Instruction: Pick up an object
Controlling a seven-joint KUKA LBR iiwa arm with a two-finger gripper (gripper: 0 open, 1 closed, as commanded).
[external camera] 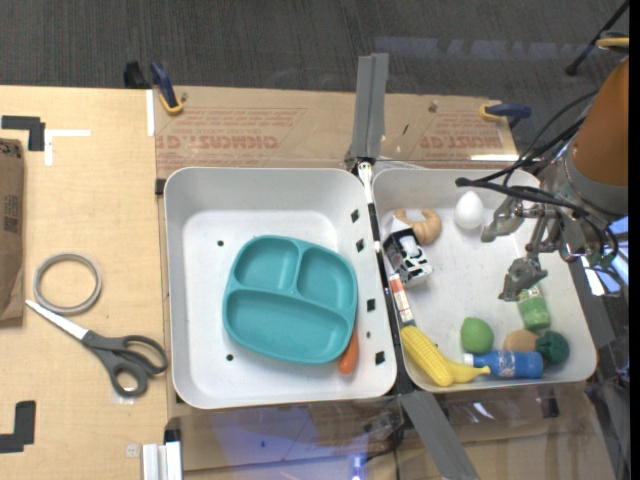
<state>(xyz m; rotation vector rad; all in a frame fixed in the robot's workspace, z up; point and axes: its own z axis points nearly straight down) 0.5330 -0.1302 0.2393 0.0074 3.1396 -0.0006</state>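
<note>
Lying in the right bin [440,183] are nine small things, one of each: a white egg [468,210] at the far side, a tan piece [422,225] left of it, a black-and-white carton [407,255] just nearer, a red marker [400,299] along the left wall, a corn cob [428,355] at the near left, a green ball [477,332] beside it, a blue bottle [508,365] lying along the near wall, a dark green piece [551,348] at the near right, and a light green block [535,311] just beyond that. A tan rounded piece [519,341] also peeks out behind the bottle.

The gripper [522,276] hangs over the right part of this bin, its tip just above the light green block; whether it touches the block cannot be told, and whether it is released or clenched cannot be told either. Nothing shows as held in it.

The left bin [190,268] holds one teal divided plate [290,299] in its middle and one carrot [348,353] touching the plate's near right edge.

On the worktop [80,218], left of the bins, lie one tape ring [67,282] and one pair of scissors [105,349], the scissors nearer, their blades just beside the ring. A brown bag [10,230] sits at the far left edge.
</note>
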